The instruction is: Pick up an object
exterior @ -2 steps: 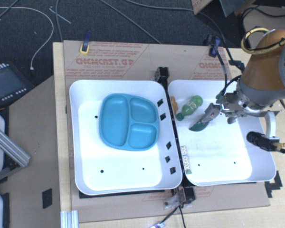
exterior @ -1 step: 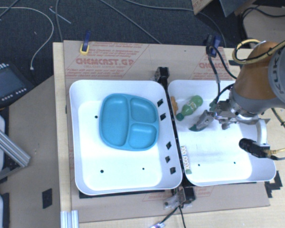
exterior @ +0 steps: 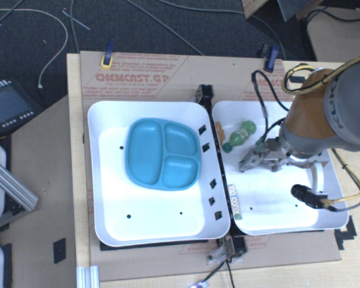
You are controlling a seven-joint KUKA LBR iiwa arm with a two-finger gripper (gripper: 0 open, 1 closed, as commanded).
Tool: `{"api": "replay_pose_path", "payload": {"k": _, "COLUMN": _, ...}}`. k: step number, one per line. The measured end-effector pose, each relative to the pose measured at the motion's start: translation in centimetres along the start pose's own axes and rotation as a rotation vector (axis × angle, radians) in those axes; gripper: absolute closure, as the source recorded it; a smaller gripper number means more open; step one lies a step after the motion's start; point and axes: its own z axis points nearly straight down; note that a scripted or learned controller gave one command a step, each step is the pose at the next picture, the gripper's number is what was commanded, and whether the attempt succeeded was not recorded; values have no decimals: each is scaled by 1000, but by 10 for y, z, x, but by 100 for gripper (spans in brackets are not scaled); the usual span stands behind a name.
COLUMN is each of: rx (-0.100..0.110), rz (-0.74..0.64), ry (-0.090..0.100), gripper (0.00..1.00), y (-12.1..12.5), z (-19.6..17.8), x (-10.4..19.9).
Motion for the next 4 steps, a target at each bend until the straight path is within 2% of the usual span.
{"api": "replay_pose_path", "payload": {"k": 1, "rx": -6, "rz": 0, "ry": -1, "gripper": 100, "y": 2, "z": -14, "x": 0}}
{"api": "replay_pose_path", "payload": {"k": 3, "rx": -10, "rz": -2, "ry": -3, "gripper": 100, "y": 6, "z": -102, "x": 2}}
{"api": "replay_pose_path", "payload": {"k": 4, "rx": -9, "rz": -2, "ry": -3, "gripper": 100, "y": 7, "z": -121, "x": 2}}
